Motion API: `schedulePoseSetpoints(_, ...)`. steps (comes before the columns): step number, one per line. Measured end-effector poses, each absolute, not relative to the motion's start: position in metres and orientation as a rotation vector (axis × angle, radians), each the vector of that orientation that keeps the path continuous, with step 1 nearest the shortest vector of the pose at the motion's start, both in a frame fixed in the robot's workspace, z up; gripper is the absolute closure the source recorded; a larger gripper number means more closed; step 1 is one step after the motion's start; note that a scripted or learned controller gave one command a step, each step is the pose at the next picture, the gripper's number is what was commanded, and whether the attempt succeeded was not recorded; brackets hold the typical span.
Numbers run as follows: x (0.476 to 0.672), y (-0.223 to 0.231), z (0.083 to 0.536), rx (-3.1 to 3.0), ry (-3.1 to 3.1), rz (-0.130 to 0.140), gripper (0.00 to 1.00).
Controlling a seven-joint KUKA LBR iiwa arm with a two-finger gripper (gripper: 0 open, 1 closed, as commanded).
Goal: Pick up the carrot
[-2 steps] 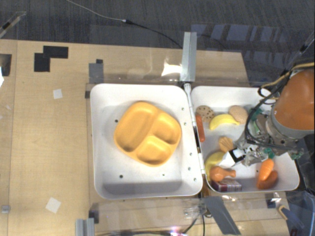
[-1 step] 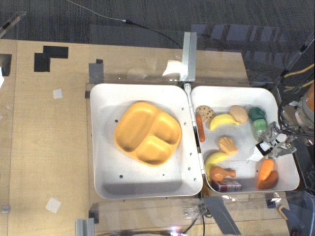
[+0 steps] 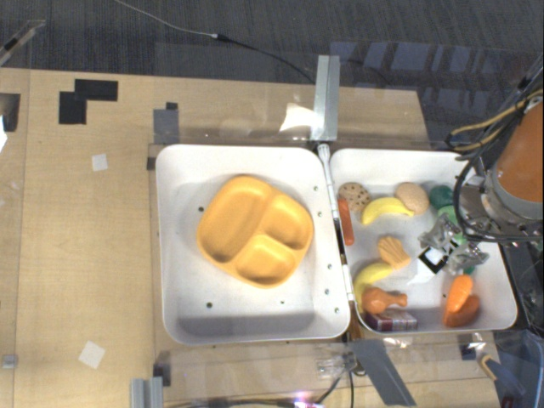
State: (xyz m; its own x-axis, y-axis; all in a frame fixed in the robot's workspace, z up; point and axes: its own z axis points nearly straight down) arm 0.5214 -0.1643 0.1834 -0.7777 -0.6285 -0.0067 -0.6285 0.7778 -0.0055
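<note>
In the right bin (image 3: 508,308), carrot (image 3: 460,292) beside pincer (image 3: 448,249).

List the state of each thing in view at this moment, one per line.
carrot: lying in the right bin, not held
end effector: above the right bin, just up-left of the carrot
yellow divided plate: sitting in the left bin, nothing on it
bananas: lying loose
chicken drumstick: lying near the front wall

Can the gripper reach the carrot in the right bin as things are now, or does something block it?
Probably yes. The gripper hangs just above the carrot, which lies apart from the other toys near the right bin's front corner, with nothing on top.
</note>
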Motion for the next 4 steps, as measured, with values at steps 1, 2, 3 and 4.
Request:
schedulePoseSetpoints(1,0.551,-0.157,0.229,-1.464,2.769,-0.006,1.00)
schedulePoseSetpoints(2,0.487,-0.207,0.150,-1.291,2.863,0.001,1.00)
schedulePoseSetpoints(3,0.498,-0.190,0.169,-0.681,3.058,-0.003,1.00)
schedulePoseSetpoints(4,0.504,-0.204,0.151,-0.736,3.048,-0.002,1.00)
